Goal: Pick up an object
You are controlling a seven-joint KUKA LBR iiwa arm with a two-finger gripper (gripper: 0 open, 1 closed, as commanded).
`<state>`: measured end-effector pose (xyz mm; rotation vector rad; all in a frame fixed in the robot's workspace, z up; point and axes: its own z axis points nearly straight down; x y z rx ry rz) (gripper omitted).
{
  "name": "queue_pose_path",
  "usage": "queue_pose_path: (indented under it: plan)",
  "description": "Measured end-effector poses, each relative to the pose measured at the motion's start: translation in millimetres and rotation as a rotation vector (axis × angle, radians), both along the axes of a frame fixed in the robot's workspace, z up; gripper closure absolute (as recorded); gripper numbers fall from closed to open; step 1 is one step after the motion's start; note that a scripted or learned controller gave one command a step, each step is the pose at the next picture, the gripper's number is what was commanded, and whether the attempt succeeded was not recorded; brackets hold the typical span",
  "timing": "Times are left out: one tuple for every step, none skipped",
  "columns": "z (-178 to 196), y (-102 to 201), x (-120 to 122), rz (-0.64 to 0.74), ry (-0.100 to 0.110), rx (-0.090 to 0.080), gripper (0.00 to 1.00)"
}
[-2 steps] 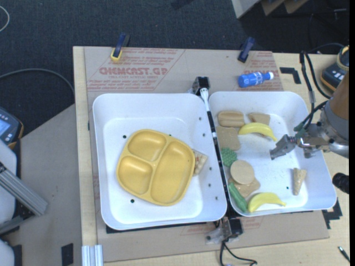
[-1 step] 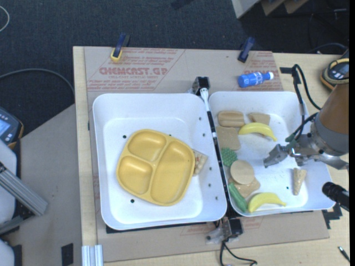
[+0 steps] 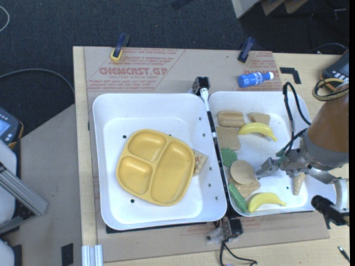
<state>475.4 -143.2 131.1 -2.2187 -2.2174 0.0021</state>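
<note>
You are looking down on the gripper point(image 3: 282, 169), which is hanging low inside the right bin point(image 3: 222, 101). Its fingers point(image 3: 267, 168) are spreading apart and gripping nothing. A round tan disc point(image 3: 242, 172) is lying just beside the claw, on the side toward the left bin point(image 3: 105, 110). One yellow banana point(image 3: 265, 200) is resting near the claw, toward the bench's front edge; a second banana point(image 3: 258, 129) is lying beyond it, among tan food pieces point(image 3: 231, 118). Well apart from the claw, a yellow divided plate point(image 3: 156, 166) is sitting in the left bin.
</note>
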Motion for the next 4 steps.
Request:
queue_pose_path:
  plan:
    - [-46.9, 0.5, 0.7, 0.0, -0.003, 0.0, 0.0]
    - [-33.0, 1.5, 3.2, 0.001, -0.012, 0.0, 1.0]
    - [9.2, -0.6, 3.8, 0.001, -0.009, -0.005, 1.0]
    - [69.1, -6.2, -0.9, 0.001, -0.01, -0.005, 1.0]
